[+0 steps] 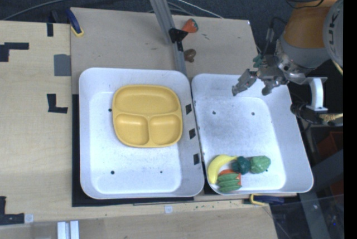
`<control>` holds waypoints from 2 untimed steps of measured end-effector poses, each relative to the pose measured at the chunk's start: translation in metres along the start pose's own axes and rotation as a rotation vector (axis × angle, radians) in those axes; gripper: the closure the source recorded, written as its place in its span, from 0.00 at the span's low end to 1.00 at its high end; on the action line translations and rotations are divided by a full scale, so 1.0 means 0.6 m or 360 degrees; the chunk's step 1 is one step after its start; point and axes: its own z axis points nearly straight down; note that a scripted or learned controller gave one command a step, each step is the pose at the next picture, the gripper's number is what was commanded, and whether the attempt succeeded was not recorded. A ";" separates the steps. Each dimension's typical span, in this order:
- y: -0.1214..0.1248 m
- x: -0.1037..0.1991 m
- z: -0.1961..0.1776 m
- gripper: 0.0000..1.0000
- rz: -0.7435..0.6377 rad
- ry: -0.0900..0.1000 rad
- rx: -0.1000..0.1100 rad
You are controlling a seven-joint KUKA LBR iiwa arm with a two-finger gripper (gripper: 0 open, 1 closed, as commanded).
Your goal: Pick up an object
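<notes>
while nothing sits between its fingers, pincer [255, 85] wide above right bin [290, 137]

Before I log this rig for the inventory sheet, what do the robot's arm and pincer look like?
The arm is grey with a rounded orange section near the wrist; thin black cables loop over its top. It ends in a small dark-grey metal two-finger pincer. A white bracket-like part sits beside the wrist. No readable markings show.
</notes>
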 end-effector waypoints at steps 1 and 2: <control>0.000 0.000 0.000 0.00 0.0000 0.0000 0.0000; 0.002 -0.008 0.076 0.00 0.0003 -0.0002 0.0007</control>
